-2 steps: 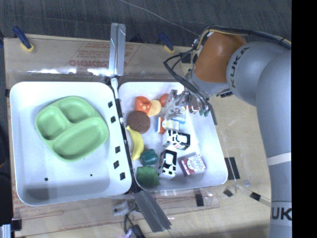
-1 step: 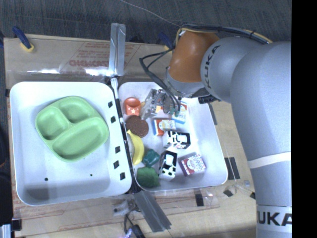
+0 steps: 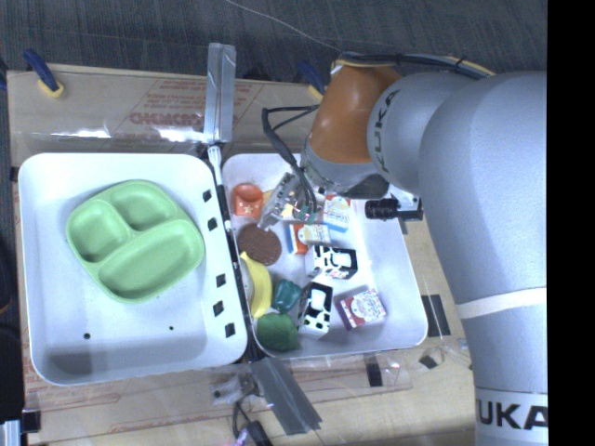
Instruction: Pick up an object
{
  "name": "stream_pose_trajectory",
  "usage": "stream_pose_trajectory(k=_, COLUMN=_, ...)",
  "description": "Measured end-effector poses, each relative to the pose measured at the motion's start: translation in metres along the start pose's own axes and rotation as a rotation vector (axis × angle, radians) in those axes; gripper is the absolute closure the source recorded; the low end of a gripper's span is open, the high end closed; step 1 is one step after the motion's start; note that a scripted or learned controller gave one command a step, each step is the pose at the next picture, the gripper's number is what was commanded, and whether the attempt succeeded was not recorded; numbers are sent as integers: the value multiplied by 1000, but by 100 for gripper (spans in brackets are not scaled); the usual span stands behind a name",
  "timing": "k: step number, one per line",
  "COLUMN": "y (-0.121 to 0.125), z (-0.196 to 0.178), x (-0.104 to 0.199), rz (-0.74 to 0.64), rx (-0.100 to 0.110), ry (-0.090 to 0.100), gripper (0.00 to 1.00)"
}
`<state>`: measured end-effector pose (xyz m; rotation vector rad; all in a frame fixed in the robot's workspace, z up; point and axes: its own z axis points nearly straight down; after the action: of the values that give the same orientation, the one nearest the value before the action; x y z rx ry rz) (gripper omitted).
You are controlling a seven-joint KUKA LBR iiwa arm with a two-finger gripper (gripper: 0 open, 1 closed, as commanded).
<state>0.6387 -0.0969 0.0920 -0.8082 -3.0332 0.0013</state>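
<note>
My gripper (image 3: 282, 203) reaches down into the right bin (image 3: 395, 277) near its upper left part, from under the orange wrist band. Its tips hang over the clutter between an orange piece (image 3: 246, 198) and a small colourful carton (image 3: 335, 214). Just below the gripper lies a brown round cookie (image 3: 259, 244). Further down are a yellow banana (image 3: 259, 282), a teal piece (image 3: 285, 295), a green rounded item (image 3: 277, 331), two black-and-white cow-print pieces (image 3: 333, 261) (image 3: 318, 308) and a dark red box (image 3: 363, 308). I see nothing between the fingers.
The left bin (image 3: 56, 342) holds a green divided plate (image 3: 136, 238). A metal divider (image 3: 220, 91) with black clips runs between the bins. The grey arm covers the right side of the bench. Blue clamps (image 3: 44, 72) sit at the bench's back edge.
</note>
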Motion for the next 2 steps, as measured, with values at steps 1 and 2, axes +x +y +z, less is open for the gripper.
stream_pose_trajectory(k=1, y=-47, z=-1, x=-16, rz=-240, rx=0, ry=0, gripper=100)
stream_pose_trajectory(k=2, y=-107, z=-7, x=-44, rz=-731, rx=0, ry=-7, gripper=100)
